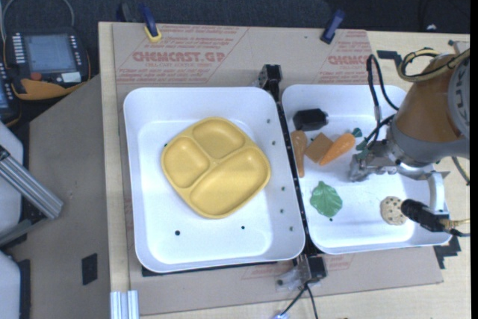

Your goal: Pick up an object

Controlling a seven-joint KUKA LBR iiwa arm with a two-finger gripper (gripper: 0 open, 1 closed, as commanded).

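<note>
The right bin [351,235] holds several small objects: a black piece [310,118] at its top left, an orange carrot [338,149], a brown block [319,147], a tan stick [299,152] along the left wall, a green leafy piece [326,199] and a speckled cookie [391,210]. My gripper [364,165] hangs low over the middle of this bin, just right of the carrot's tip and above the green piece. Nothing shows between its tips.
The left bin [149,220] holds a yellow divided plate [216,166]. The arm's grey and orange body [433,116] covers the right bin's right side. A black divider [287,160] runs between the bins. A teach pendant [46,60] lies off the bench at left.
</note>
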